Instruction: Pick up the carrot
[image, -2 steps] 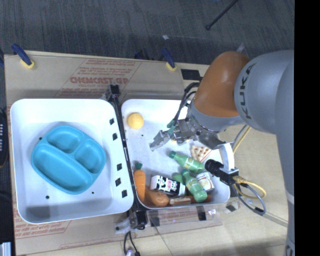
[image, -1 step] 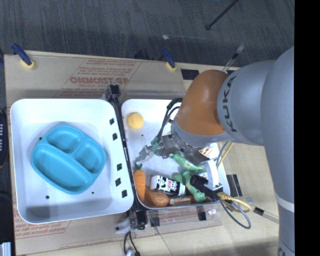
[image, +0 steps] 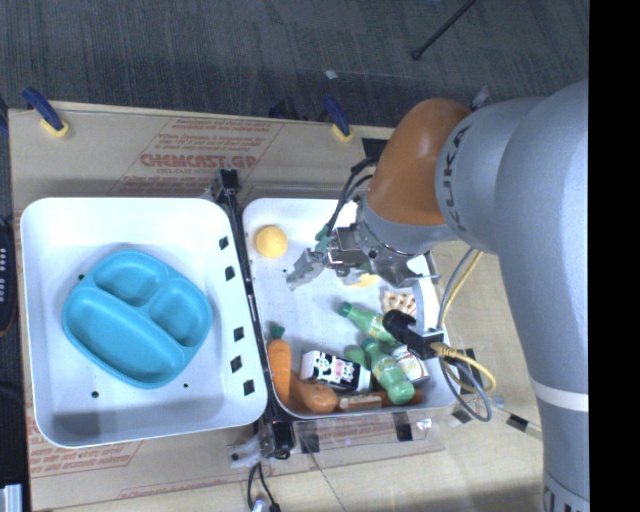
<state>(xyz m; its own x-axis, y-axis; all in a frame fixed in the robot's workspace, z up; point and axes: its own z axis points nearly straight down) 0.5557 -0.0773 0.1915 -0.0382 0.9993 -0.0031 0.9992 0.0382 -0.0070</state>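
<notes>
The orange carrot lies against the left wall of the right bin, near its front corner, its green top pointing away from the front. My gripper hangs over the middle of that bin, above and right of the carrot and well apart from it. Its fingers point left and look open, with nothing between them. The arm's orange band and grey wrist cover the bin's right side.
A yellow lemon sits at the back of the right bin. Two green bottles, a black-and-white carton, a brown potato-like item and a waffle piece crowd the front. A blue divided plate lies in the left bin.
</notes>
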